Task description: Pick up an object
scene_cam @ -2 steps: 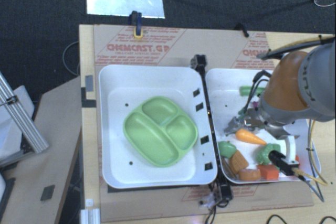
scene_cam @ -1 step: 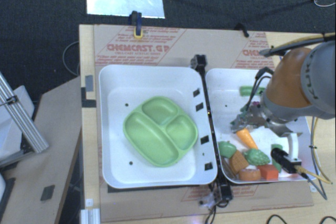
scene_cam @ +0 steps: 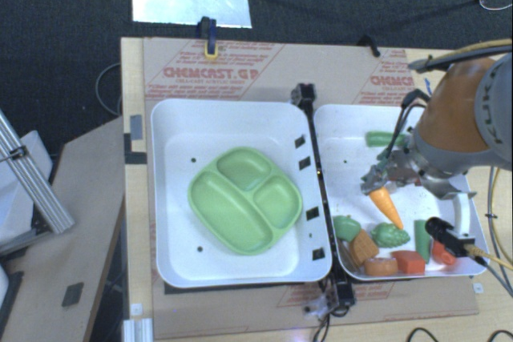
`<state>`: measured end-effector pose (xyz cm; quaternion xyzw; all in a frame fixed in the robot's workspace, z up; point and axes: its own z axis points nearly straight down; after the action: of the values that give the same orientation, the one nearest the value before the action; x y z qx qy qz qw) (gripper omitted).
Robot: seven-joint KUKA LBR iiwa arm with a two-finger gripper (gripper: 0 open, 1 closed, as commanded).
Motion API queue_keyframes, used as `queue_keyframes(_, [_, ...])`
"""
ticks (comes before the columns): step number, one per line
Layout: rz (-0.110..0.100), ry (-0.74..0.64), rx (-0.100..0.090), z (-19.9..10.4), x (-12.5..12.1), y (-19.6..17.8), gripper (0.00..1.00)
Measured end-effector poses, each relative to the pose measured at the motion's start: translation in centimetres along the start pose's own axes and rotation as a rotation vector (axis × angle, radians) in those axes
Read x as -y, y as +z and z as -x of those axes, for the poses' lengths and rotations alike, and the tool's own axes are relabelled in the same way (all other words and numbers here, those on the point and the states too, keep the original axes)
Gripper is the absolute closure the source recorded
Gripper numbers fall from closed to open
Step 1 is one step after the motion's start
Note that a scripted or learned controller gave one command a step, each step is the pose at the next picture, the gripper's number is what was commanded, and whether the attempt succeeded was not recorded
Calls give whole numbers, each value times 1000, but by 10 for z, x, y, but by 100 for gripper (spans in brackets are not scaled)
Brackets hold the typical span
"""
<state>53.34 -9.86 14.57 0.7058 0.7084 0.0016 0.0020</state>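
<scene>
Take each bin as a clock face with 12 at the far edge of the view. The grey and orange arm (scene_cam: 469, 112) comes in from 3 o'clock over the right bin (scene_cam: 345, 142). Its gripper (scene_cam: 377, 182) is low, a little to the 9 o'clock side of that bin's middle. Whether the claw is apart, together or clamped on something cannot be told from this slant. The orange carrot (scene_cam: 388, 207) lies right at the claw, its thick end touching or just under the tip. Its point runs away toward 5 o'clock. At about 12 o'clock, well apart from the carrot, a long green piece (scene_cam: 378, 138) lies on the bin floor, partly hidden by the arm. A crowd of toy foods sits along the near wall from 7 to 5 o'clock. It holds a round green piece (scene_cam: 346, 227), a brown-orange chunk (scene_cam: 365, 245) beside it, and a knobbly green piece (scene_cam: 391, 235) just off the carrot's point. A red block (scene_cam: 409, 261) sits at 6 o'clock, and a small red-orange piece (scene_cam: 441, 254) is in the 5 o'clock corner. The left bin (scene_cam: 178, 134) holds a pale green divided plate (scene_cam: 244, 200), which lies flat near the middle. Both bins rest on a printed board (scene_cam: 264, 70) that covers the bench.
</scene>
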Motion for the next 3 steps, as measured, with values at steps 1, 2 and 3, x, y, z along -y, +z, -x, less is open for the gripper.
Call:
queue_keyframes(1, [1,0,1,5,-8,-47,100])
queue_keyframes(2, [0,-1,0,5,-10,-81,100])
queue_keyframes(3, [1,-5,-1,-21,-54,-90,100])
